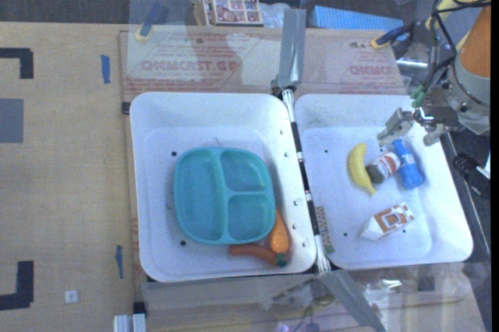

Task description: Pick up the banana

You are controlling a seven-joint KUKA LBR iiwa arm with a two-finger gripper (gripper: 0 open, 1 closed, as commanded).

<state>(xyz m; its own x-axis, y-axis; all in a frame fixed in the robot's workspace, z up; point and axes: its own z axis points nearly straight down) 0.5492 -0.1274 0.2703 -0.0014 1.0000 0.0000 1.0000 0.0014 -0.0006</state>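
1. You see the banana (359, 169) lying in the right bin (444, 245), left of centre.
2. A small can (383, 167) touches it at 3 o'clock.
3. At 1 o'clock from the banana, the gripper (412, 128) hangs open, holding nothing.

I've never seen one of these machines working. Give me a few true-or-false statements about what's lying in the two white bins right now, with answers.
1. The banana lies in the right bin. True.
2. The end effector grips the banana. False: it is above the bin's upper part, apart from the banana.
3. The teal plate sits in the left bin. True.
4. The blue bottle lies on the teal plate. False: it is in the right bin, near the banana.
5. A carrot lies at the plate's lower right edge. True.
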